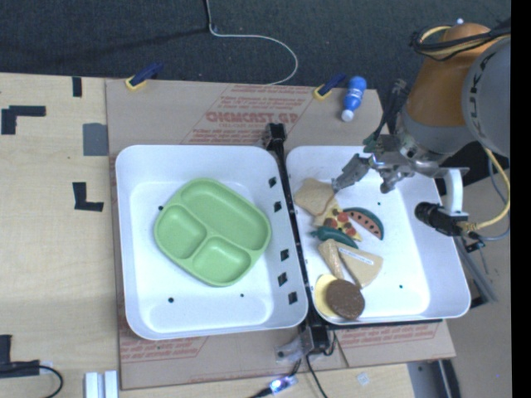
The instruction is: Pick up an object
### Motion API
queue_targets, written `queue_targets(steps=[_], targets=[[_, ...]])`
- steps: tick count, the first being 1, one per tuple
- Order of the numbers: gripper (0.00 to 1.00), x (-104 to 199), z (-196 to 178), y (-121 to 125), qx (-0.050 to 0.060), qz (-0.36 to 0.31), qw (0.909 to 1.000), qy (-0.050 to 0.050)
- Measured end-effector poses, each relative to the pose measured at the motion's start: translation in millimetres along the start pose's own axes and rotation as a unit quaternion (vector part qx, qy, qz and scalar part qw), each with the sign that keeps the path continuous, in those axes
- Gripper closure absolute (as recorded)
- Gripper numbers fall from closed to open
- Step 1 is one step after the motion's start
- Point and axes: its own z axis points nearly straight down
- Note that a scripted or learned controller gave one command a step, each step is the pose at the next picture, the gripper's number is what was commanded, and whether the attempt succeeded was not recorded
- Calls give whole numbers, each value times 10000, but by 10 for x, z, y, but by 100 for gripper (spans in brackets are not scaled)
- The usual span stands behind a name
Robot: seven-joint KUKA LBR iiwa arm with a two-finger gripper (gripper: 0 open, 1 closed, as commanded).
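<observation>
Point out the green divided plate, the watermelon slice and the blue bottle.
green divided plate [212,231]: camera view, on the ridge where its three compartments meet.
watermelon slice [366,222]: camera view, on its red flesh, in the right bin.
blue bottle [354,97]: camera view, on its body, lying on the cardboard beyond the bins.

Grey arm [496,81] with orange band, yellow cable, dark metal tool [370,174].

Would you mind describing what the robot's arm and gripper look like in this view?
The arm is grey, with a broad orange band above the wrist. The gripper is dark grey metal with two thin fingers. A white bracket with a black cylindrical part sits beside it, and black and yellow cables loop along the arm.
</observation>
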Motion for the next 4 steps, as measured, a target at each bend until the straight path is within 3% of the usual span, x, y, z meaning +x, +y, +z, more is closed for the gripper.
queue_targets(steps=[1,2,3,4], targets=[[0,102,1237,-282,16,0,10000,-11],[100,107,1083,-264,6,-8,10000,-3],[100,1077,223,-259,-37,-45,10000,11],[100,888,-617,-1138,3,15,10000,2]])
